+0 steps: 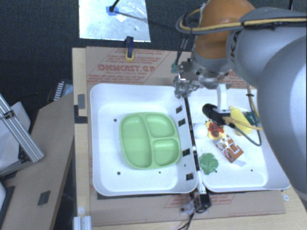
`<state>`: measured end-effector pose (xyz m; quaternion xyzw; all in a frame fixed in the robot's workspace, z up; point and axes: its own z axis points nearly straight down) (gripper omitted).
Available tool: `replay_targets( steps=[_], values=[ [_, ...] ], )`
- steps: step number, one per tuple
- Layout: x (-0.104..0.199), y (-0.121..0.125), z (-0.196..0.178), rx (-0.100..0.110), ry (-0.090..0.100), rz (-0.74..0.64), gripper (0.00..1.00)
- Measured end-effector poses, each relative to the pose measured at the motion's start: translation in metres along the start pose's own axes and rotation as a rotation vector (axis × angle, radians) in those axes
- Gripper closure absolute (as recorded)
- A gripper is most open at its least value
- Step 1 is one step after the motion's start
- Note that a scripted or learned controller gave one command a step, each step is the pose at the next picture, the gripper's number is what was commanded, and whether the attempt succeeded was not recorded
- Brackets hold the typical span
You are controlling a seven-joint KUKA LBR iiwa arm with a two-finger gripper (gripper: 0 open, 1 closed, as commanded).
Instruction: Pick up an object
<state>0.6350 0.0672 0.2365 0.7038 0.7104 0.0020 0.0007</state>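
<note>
My gripper [182, 89] hangs over the back end of the divider between the two bins, near the rear corner of the right bin [254, 176]. Nothing can be seen in its grasp. In the right bin lie a yellow banana-like piece [241, 120], a small red and orange toy [214, 128], a white ball [199, 130], an orange and white packet [230, 148] and a green leafy toy [208, 163]. All of them lie nearer the front than the gripper, apart from it.
A light green divided plate [147, 140] lies in the middle of the left bin [103, 176]. The grey arm [273, 56] covers the right bin's back right part. A cardboard sheet [124, 67] lies behind the bins.
</note>
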Motion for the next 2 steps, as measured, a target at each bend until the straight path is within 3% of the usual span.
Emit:
replay_targets(
  steps=[1, 2],
  values=[
    [0.0399, 0.0204, 0.0022, 0.000, -0.001, 0.001, 1.00],
    [0.0374, 0.0197, 0.0022, 0.002, -0.002, 0.004, 0.00]
  ],
)
